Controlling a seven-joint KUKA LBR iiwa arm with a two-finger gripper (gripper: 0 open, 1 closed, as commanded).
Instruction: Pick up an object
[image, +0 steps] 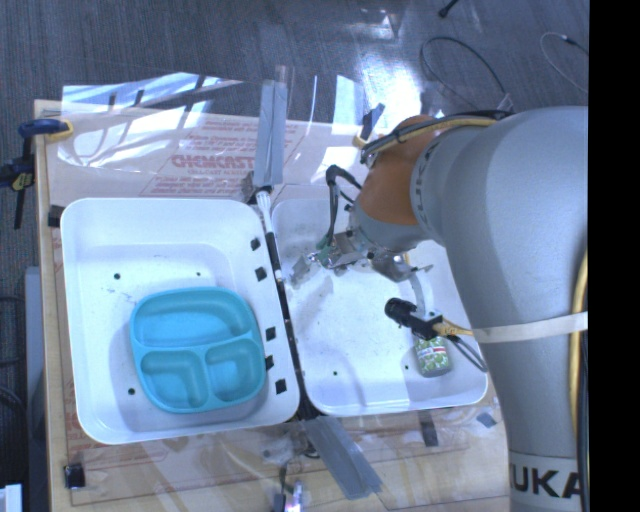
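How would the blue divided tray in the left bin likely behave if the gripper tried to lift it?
The blue divided tray looks like rigid moulded plastic, so probably stiff and light. It lies flat in the left bin, so only its thin rim offers a grasp; it may slip or tilt.

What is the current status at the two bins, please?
Gripper low over right bin, fingers unclear. Small green-labelled object lying near that bin's right wall, not held. Blue divided tray in left bin, clear of the arm.

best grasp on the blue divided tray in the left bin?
Judging from the view, pinch the blue divided tray at its outer rim or a divider ridge, coming straight down. It lies flat and open side up in the left bin, too wide to span, and those thin upright edges are all two fingers could close on.
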